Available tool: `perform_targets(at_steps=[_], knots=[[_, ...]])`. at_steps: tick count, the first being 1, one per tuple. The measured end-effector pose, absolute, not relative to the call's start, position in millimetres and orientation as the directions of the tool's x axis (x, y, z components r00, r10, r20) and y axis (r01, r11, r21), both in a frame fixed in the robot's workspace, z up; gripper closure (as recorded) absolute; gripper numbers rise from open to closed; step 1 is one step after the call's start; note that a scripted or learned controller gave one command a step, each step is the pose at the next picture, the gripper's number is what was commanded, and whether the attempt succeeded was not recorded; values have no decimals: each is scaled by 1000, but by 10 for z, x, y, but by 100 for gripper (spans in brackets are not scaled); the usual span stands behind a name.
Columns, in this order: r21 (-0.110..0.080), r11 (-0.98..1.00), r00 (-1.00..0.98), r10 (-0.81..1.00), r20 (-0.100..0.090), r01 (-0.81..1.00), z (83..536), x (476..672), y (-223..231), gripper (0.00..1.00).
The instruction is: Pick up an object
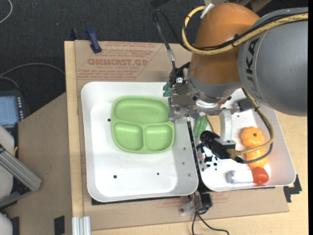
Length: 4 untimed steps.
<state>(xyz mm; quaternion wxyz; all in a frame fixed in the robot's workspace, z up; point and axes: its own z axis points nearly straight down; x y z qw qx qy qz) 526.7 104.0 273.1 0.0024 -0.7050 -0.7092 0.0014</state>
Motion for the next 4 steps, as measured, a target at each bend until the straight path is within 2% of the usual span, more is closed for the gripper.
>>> perform_targets(at_steps=[1,2,3,4], knots=[[12,9,-9,1000,7,1000,3845,4949,1541,100],[-11,4,-4,1000,-3,1000,2678,5317,1865,100],[6,-5,5,1000,1,1000,3614,4778,1187,100],[-19,-5,5,1000,-5,1000,1965,4758,983,100]])
